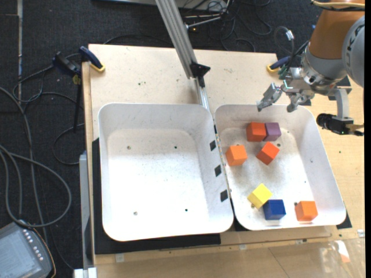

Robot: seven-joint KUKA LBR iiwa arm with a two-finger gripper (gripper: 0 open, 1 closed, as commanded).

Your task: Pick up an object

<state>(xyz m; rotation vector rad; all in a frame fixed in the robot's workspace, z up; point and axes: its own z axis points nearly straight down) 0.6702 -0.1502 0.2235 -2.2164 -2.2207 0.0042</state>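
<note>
Cubes, 7 of them, lie in the right bin (324, 155), the one toward the table's (145, 68) right edge; any one of them will answer the task. At the bin's far end a dark orange cube (255, 132) and a purple cube (272, 131) sit touching each other. Just nearer are an orange cube (236, 154) by the bin's left wall and a red-orange cube (268, 153), turned on the diagonal. Toward the table's near edge a yellow cube (260, 195) touches a blue cube (274, 209), and another orange cube (306, 211) stands a little apart near the bin's near right corner. The left bin (116, 120) holds nothing to pick.

The pincer (284, 97) hovers over the far rim of the right bin, its 2 fingers spread apart and nothing between them. It looks well above the cubes, so the step in hand is choosing a target and coming down on it.

I judge the red-orange cube or the lone orange cube the better choices, since each has free space on 2 opposite sides. The touching pairs are riskier: a finger may land on the neighbour or shove both. Turn the wrist so the fingers meet flat faces, not corners, descend straight, and close only when the cube sits between them
</note>
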